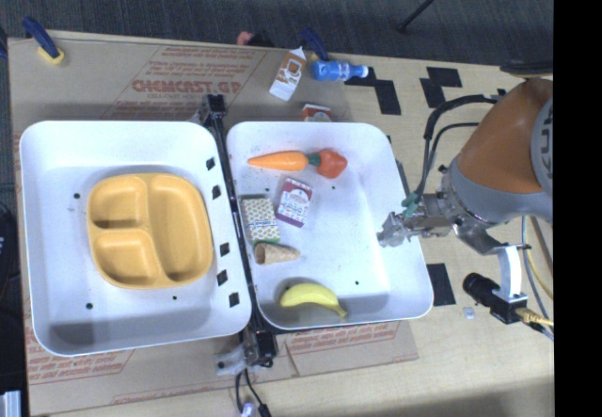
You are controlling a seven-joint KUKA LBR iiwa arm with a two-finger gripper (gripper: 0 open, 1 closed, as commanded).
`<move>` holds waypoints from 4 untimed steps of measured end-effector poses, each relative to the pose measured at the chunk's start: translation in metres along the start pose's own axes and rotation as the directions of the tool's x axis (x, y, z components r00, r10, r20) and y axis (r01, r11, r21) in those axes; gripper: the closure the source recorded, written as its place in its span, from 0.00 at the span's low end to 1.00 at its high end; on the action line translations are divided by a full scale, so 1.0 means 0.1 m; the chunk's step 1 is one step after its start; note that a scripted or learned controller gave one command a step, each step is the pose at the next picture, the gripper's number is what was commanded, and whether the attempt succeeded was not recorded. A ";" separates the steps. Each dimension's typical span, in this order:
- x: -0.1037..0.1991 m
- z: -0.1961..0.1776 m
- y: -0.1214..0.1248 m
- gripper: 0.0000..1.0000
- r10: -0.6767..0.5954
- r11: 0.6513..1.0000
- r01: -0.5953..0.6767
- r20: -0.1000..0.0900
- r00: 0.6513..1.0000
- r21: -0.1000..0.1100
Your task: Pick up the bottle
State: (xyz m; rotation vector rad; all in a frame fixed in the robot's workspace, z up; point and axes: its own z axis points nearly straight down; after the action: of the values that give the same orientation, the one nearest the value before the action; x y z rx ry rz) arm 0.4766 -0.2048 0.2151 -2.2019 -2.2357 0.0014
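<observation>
A grey robot arm with an orange band above its wrist reaches in from the right side of the view, bent low over the desk (442, 76), and ends in the end effector (393, 232), which sits at the right rim of the right bin (376, 137). Whether the end effector is open or closed cannot be told from this angle, and nothing is visible in it. Nearest the camera, down and to the left of the end effector, a yellow banana (312, 298) lies at the front of the right bin. Further left of the end effector, an ice cream cone toy (275, 253) lies beside a checkered packet (258, 216), and a small red and white carton (294, 202) lies just beside that packet. Up and left of the end effector, an orange carrot toy (280, 161) lies touching a red strawberry toy (330, 163). Far to the left, the left bin (56, 152) holds a yellow divided plate (150, 229). The bottle (334, 72), blue with a pale cap, lies on its side on the desk outside both bins, beyond the right bin's far rim, well apart from the end effector and up and left of it. A small carton (288, 74) lies just left of the bottle.
</observation>
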 end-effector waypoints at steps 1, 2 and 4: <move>-0.06 0.22 0.00 1.00 -0.141 0.990 0.141 -0.001 0.990 0.001; -0.07 0.10 0.00 1.00 -0.052 0.999 0.052 0.002 0.999 -0.002; -0.07 -0.07 0.00 1.00 -0.037 0.999 0.037 0.002 0.999 -0.003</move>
State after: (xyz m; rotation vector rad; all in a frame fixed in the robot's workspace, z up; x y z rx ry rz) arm 0.4767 -0.2114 0.2216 -2.1628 -2.2786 0.0007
